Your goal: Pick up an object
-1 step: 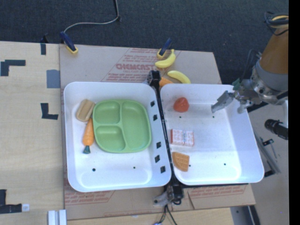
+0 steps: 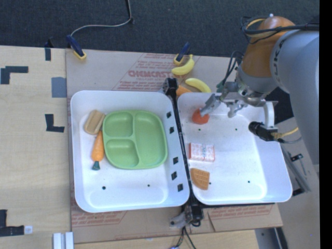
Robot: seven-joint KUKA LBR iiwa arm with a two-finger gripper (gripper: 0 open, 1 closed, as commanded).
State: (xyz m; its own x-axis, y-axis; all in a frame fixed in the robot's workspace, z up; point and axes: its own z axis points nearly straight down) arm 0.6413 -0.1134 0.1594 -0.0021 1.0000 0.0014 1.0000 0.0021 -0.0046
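1. While the gripper [image 2: 211,107] hangs low over the far left part of the right bin [image 2: 270,188], its fingers stand a little apart, one tip seeming to touch the orange-red ball [image 2: 200,118] just below it; nothing sits between the fingers.
2. Since the task names no particular object, the ball looks like the likely target, lying on the bin floor close to the divider [image 2: 176,134] between the two bins.
3. One risk is a roll: a round thing nudged by one finger before the other closes could skid toward the wall and leave the fingers shutting on air.
4. Another is the wall itself, since the ball lies near the bin's corner and a finger could strike the rim or the divider on the way down.
5. Other pickable things lie well apart from the gripper: a pink-and-white packet [image 2: 201,152] and a waffle-like cracker [image 2: 200,178] nearer the camera in the same bin.
6. Over in the left bin [image 2: 83,191], a green tray [image 2: 135,139], a carrot [image 2: 97,149] and a bread slice [image 2: 93,122] sit out of the way.
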